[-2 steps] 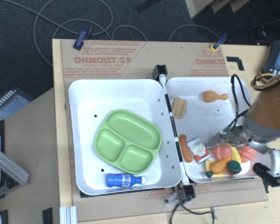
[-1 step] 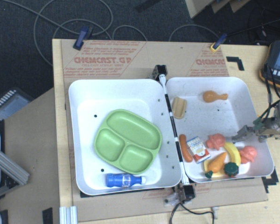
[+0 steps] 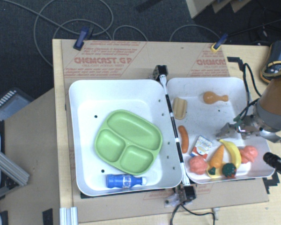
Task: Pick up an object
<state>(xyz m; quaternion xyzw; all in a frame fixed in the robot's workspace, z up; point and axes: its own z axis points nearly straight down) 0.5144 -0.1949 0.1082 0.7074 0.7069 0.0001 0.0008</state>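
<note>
Banana (image 3: 232,150) lies among toys in right bin (image 3: 196,84).

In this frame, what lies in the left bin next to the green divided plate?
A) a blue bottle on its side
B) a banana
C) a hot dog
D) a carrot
A: the blue bottle lies on its side just below the green divided plate in the left bin; the banana, hot dog and carrot are all in the right bin.
</note>
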